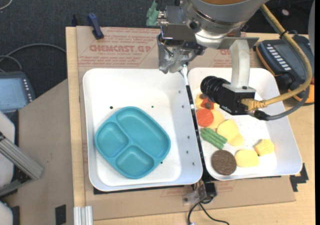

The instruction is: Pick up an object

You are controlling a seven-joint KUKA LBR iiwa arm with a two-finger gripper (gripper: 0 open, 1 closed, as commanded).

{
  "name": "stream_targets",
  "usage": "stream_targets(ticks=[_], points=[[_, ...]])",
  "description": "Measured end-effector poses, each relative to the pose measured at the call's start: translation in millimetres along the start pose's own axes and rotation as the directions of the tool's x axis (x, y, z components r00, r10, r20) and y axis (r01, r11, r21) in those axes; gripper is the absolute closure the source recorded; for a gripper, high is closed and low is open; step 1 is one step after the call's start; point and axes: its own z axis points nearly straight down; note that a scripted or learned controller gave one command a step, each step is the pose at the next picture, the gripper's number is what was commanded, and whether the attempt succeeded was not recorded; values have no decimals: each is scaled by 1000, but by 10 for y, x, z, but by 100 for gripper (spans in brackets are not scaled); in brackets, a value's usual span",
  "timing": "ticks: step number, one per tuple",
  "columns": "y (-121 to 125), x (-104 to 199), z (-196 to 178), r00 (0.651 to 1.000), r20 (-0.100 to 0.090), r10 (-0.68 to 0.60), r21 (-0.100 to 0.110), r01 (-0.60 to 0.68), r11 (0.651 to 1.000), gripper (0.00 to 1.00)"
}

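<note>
Teal plastic is catching my eye first in the camera view: a divided teal plate [132,141] is lying flat in the left bin [90,119], toward its near side, with its long axis running from 10 o'clock to 4 o'clock.

The gripper [172,64] is hanging over the far end of the strip where the two bins meet, just at the far rim. I am not seeing anything held in it, and I cannot tell whether it is open or closed from this slant.

From the gripper, the plate is sitting at about 7 o'clock, well apart. The toy food in the right bin [287,144] is lying at 4 to 5 o'clock and is nearer. A red-orange piece [204,117] is leading that cluster, close beside the shared wall. Just past it, a green piece [214,138] is lying with its long axis from 10 to 4 o'clock. A brown disc [223,162] is resting flat near the front rim. Yellow pieces [228,130] are crowding the green one, touching or nearly so.

I am judging the red-orange piece the likeliest target. The move would be running toward 5 o'clock and down, and the wall beside it is leaving little room on that side.
</note>
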Motion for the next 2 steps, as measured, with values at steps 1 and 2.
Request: stream_targets(ticks=[1,2], points=[[4,8,-103,1000,-1,-2,-2,2,1000,100],[9,17,-209,1000,-2,-3,-5,3,1000,100]])
